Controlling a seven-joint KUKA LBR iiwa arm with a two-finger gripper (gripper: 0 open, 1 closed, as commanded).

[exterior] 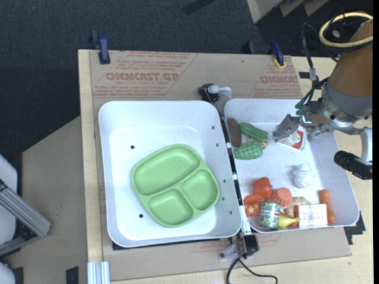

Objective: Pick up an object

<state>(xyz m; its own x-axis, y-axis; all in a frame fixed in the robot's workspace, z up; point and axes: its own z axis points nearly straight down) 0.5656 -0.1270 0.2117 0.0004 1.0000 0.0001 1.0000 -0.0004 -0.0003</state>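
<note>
My gripper (288,129) hangs over the upper part of the right bin (340,182), at the end of the grey arm with its orange band (355,70). Directly under and beside its tip lies a small white and red packet (296,139); whether the two touch is unclear. To the left of the gripper are a green pickle-like piece (254,130), a knobbly green item (249,151) and a brown stick (234,132). Lower in the bin sit a white crumpled lump (302,175), red and orange toys (263,189), a green can (270,214) and a white carton (312,215).
The left bin (118,129) holds a green divided plate (174,185). A black and white clip (212,92) sits at the top of the seam between the bins. Blue clamps (102,45) grip the bench's far edge. A black fitting (355,163) juts in over the right bin's right rim.
</note>
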